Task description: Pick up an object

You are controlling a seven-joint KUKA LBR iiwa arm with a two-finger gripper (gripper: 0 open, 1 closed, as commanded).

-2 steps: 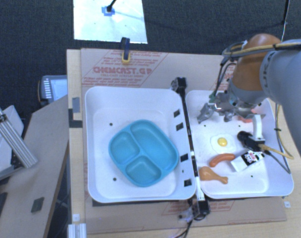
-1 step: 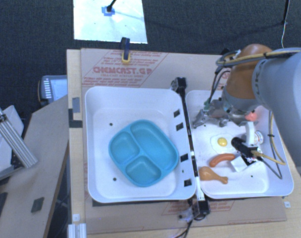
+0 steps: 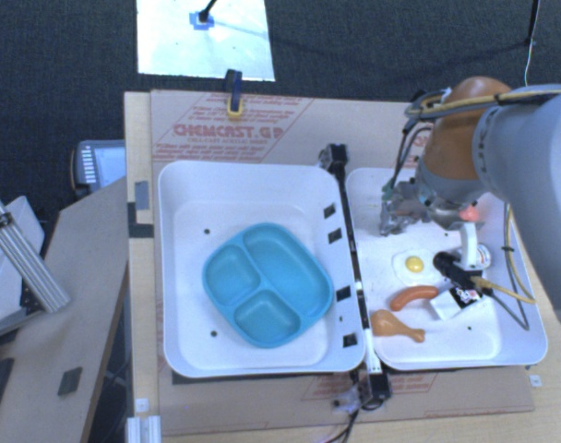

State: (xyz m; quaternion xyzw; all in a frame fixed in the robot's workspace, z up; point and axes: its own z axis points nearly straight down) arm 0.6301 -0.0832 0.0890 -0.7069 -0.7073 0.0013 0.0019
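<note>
My gripper (image 3: pixel 391 220) hangs over the far left part of the right bin (image 3: pixel 516 344), pointing down at the bin floor, with nothing visibly held. A toy fried egg (image 3: pixel 412 265) lies just in front of it and slightly to the right. An orange sausage (image 3: pixel 414 296) lies nearer the front. A tan chicken drumstick (image 3: pixel 396 325) rests by the bin's front left. The grey arm with its orange band (image 3: pixel 456 146) covers the far right of this bin.
The left bin (image 3: pixel 184 340) holds a blue divided plate (image 3: pixel 267 284). A black divider strip (image 3: pixel 347 247) runs between the two bins. A small red-orange item (image 3: pixel 468 215) peeks out beside the wrist.
</note>
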